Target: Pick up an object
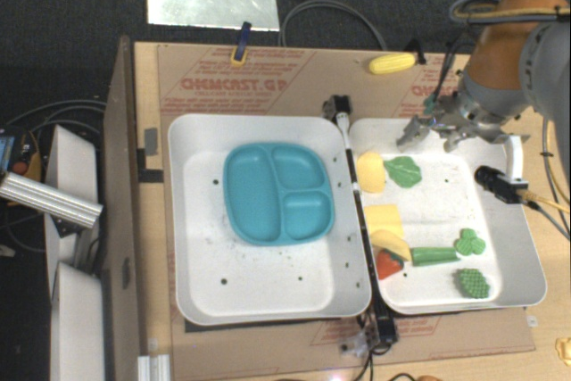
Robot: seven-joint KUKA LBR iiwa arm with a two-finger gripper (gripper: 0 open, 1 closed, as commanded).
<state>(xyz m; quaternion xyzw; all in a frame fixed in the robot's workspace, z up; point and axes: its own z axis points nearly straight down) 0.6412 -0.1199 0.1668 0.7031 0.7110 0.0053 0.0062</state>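
My claw (434,136) hung over the upper edge of the right bin (522,259), right of centre in the frame; I could not tell its state, and nothing showed in its grasp. Just below and left of it lay a green leaf (403,170) beside a yellow lemon-like piece (370,173). Lower sat a yellow block (384,217), a green stick (434,255) and a broccoli piece (468,243). The left bin (201,281) bore a blue divided plate (277,193). Above, the cardboard (268,76) read "CHEMCAST GP".
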